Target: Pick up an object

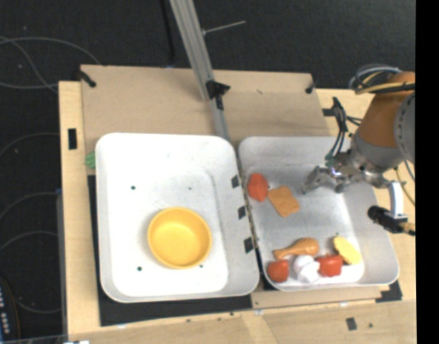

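Jaws (321,180) over right bin (377,264), state impossible to tell; best lowered straight onto lone tan slice (283,201), clear of red ball (258,187)

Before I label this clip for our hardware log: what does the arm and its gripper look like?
The arm shows a broad orange band above a grey wrist section. Thin dark cables loop beside it, and pale ones arch over its top. The gripper is small, made of grey metal parts with darker pieces. A white and black fitting sticks out below the wrist.
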Robot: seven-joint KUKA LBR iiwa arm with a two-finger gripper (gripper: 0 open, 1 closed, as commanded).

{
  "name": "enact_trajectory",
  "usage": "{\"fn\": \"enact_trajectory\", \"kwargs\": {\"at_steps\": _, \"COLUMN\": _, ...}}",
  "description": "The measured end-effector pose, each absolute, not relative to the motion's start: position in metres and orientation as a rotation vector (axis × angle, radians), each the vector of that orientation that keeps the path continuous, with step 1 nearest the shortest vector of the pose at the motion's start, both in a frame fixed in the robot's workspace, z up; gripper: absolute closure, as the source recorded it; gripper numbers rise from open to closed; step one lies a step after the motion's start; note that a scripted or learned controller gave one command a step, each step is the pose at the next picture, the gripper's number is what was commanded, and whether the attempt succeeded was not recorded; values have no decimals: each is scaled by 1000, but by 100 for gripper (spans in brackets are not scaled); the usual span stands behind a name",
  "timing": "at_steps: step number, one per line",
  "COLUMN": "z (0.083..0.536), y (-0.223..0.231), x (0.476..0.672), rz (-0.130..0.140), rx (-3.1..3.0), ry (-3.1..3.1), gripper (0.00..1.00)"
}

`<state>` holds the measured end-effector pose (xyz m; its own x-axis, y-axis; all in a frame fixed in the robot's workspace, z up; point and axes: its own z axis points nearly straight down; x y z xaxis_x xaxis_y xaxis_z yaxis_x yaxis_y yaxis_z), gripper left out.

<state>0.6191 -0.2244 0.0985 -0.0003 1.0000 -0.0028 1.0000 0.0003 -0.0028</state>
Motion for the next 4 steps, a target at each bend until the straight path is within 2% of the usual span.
{"fn": "enact_trajectory", "kwargs": {"at_steps": 1, "z": 113, "y": -225, "x": 621, "rz": 0, "rx": -2225, "ry": -2228, "gripper": 100}}
{"fn": "enact_trajectory", "kwargs": {"at_steps": 4, "z": 249, "y": -223, "x": 629, "rz": -6, "rx": -2221, "ry": -2231, "gripper": 100}}
